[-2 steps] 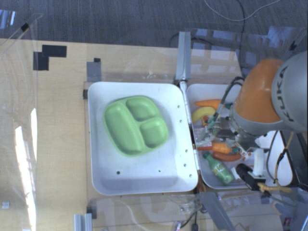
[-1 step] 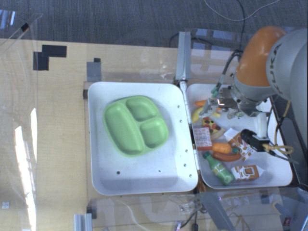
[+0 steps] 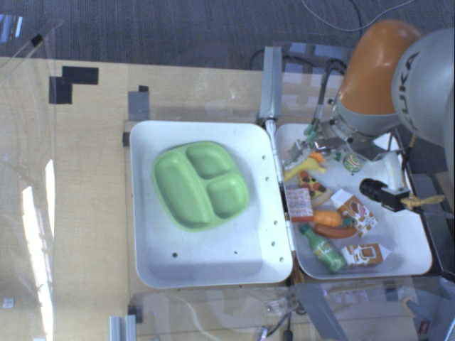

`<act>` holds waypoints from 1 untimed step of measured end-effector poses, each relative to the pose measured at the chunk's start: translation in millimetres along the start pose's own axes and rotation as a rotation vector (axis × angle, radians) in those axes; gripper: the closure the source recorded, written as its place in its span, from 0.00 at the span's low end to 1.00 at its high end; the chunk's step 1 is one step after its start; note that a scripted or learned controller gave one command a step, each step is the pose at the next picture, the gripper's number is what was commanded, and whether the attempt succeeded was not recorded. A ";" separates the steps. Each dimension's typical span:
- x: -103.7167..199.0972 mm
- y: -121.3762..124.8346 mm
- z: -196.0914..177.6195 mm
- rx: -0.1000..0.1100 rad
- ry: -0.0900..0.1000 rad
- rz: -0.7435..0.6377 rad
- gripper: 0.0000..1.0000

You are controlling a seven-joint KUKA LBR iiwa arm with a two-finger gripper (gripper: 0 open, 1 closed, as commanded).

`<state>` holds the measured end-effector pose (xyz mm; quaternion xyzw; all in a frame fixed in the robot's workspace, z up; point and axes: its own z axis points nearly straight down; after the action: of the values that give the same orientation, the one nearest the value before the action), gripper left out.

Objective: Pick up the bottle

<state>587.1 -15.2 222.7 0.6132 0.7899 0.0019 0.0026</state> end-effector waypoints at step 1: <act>-64.1 -73.0 80.6 0.002 0.001 -0.214 0.00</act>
<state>532.8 -95.4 141.8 0.5253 0.8509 0.0012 0.0020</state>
